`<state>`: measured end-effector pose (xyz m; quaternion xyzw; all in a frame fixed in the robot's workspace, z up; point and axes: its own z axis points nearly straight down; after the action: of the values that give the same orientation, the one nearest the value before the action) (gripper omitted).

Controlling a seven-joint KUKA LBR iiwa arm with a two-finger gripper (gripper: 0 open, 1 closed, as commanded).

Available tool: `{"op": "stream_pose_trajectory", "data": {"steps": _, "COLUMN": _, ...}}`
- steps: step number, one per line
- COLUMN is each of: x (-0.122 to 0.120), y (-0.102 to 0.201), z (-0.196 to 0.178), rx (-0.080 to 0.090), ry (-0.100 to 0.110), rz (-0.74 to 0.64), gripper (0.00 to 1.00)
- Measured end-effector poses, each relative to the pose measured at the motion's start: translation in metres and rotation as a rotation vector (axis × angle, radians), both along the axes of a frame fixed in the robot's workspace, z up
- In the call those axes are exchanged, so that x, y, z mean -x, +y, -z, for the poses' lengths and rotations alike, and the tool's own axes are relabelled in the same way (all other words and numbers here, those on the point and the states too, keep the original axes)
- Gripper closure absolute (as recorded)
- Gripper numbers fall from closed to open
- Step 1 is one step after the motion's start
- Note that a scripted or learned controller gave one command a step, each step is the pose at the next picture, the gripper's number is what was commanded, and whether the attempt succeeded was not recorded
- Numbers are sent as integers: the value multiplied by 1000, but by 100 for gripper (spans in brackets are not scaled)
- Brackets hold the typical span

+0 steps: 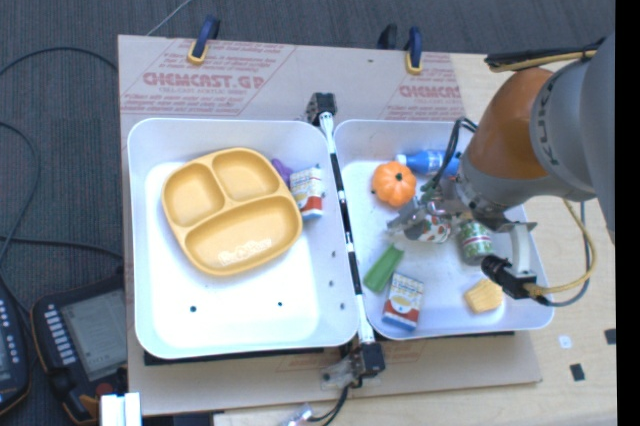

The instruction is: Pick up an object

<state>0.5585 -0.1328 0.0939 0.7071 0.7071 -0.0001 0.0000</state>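
Plastics, mostly glossy
Yellow divided plate [232, 210] smooth glossy plastic; white bins [160, 314] smooth plastic; desk [180, 84] matt printed board.

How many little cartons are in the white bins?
2. One small carton sits in the left bin, beside the yellow divided plate. The other carton lies near the front of the right bin, next to a green block. The arm may hide more.
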Motion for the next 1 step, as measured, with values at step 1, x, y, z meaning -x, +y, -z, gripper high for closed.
{"op": "stream_pose_trajectory", "data": {"steps": 1, "x": -30, "y": 37, "z": 6, "rx": 3, "ry": -7, "rz": 0, "gripper": 0}}
